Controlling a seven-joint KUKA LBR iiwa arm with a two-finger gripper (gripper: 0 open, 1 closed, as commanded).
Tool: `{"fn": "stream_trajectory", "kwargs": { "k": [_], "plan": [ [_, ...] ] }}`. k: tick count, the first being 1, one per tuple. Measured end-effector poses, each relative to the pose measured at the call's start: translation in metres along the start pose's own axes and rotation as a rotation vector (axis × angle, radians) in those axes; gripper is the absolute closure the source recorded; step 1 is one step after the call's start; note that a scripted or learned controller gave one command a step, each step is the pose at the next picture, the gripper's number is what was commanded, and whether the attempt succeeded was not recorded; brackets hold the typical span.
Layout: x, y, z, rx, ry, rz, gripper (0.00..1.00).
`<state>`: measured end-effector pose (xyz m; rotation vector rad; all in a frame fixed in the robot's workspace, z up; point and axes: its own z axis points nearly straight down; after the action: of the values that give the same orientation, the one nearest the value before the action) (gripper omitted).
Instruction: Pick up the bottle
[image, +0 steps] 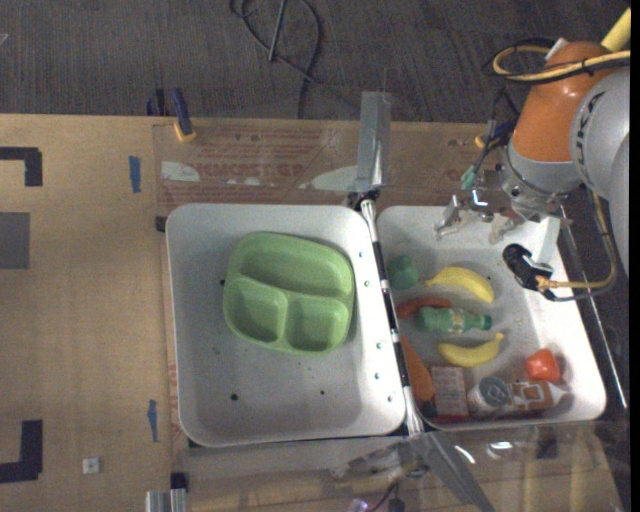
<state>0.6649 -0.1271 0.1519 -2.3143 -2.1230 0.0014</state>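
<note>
Overhead, arm bent over right bin (590, 400), pincer (477, 215) splayed, nothing gripped, bottle (453, 320) lying below.

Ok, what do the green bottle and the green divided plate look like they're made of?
The green bottle, lying on its side between two bananas in the right bin, looks like glossy plastic: it catches highlights and has a paler label band. The green plate in the left bin looks like moulded plastic with a duller, even sheen. Neither can be confirmed by sight.

plywood bench (80, 330) w/ blue tape bits (134, 172), dark carpet floor (120, 45) behind, black cable (285, 35) on it.
</note>
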Motion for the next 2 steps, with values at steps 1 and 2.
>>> {"fn": "stream_trajectory", "kwargs": {
  "k": [1, 2],
  "plan": [
    [0.014, -0.055, 0.035, -0.017, -0.004, -0.093, 0.0],
    [-0.059, -0.059, 0.06, -0.003, -0.001, 0.153, 0.0]
  ]
}}
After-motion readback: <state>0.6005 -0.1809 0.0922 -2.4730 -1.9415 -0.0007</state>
